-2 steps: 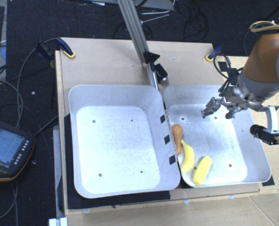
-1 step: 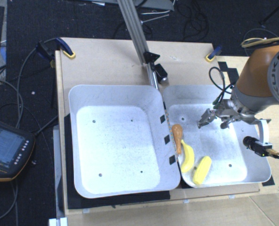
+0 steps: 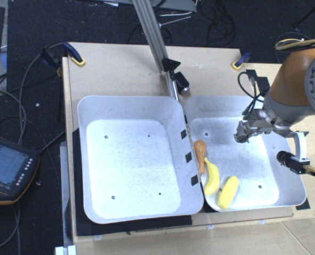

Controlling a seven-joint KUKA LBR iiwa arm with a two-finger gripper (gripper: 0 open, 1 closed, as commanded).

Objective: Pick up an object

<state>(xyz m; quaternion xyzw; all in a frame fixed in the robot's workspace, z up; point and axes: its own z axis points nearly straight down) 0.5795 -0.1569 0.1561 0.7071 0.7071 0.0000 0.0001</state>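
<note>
Bench: a pale wooden top (image 3: 125, 68) bearing two shallow white bins side by side, with dark floor and cables around it.
Left bin: the left bin (image 3: 93, 110) sits on the bench's left half; its speckled floor shows a few small dark dots.
Right bin: the right bin (image 3: 221, 110) sits on the bench's right half, its left rim meeting the left bin's right rim.
Arm: the grey arm with its orange band (image 3: 298, 76) reaches in from the right, over the right bin's far right corner.
Gripper: the gripper (image 3: 242, 134) hangs over the middle of the right bin, nearer its far edge, well apart from the objects; I cannot tell how far its fingers are parted, and nothing visible sits between them.
Orange-brown object: a slim orange-brown object (image 3: 200, 153) lies along the right bin's left rim, about halfway down.
Banana: a yellow banana (image 3: 213, 178) lies just nearer than it, touching its near end, by the left rim.
Yellow block: a yellow oblong block (image 3: 228, 191) lies tilted just beside the banana, towards the bin's near left corner.
Metal post: a slanted metal post (image 3: 152, 31) rises from the far edge where the two bins meet.
Clamps: yellow-tipped clamps (image 3: 75, 57) grip the bench's far corners.
Pendant: a control pendant (image 3: 6, 169) lies on the floor to the left of the bench.
</note>
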